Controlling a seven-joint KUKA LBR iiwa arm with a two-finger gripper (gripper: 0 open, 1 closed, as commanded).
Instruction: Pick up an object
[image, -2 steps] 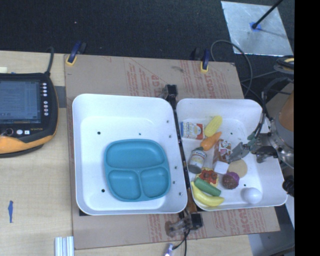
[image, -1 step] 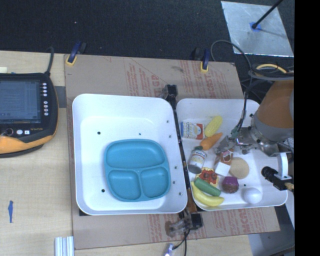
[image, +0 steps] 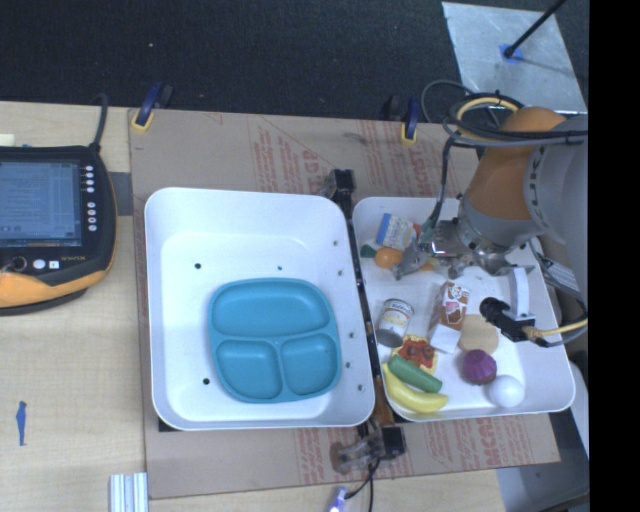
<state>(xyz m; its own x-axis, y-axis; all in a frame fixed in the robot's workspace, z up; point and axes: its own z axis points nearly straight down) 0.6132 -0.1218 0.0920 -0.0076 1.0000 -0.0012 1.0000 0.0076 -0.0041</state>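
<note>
The gripper (image: 432, 250) hangs low over the far end of the right bin (image: 555, 400), beside a small orange ball (image: 388, 257). Whether it is grasping anything cannot be told. A packet (image: 398, 232) with green and blue print lies at the far left corner of that bin, just behind the ball.

Nearer the middle, a small jar (image: 395, 318) stands by the left wall, with a red and white carton (image: 453, 304) to its right. At the near end lie a banana (image: 414, 398), a green pepper (image: 415, 375) on top of it, a purple onion (image: 479, 366) and a white ball (image: 507, 390). A tan block (image: 478, 336) sits just behind the onion.

The left bin (image: 180, 230) holds a blue tray (image: 274, 338) with three compartments. A pendant (image: 50, 225) with a screen rests on the bench at far left.
</note>
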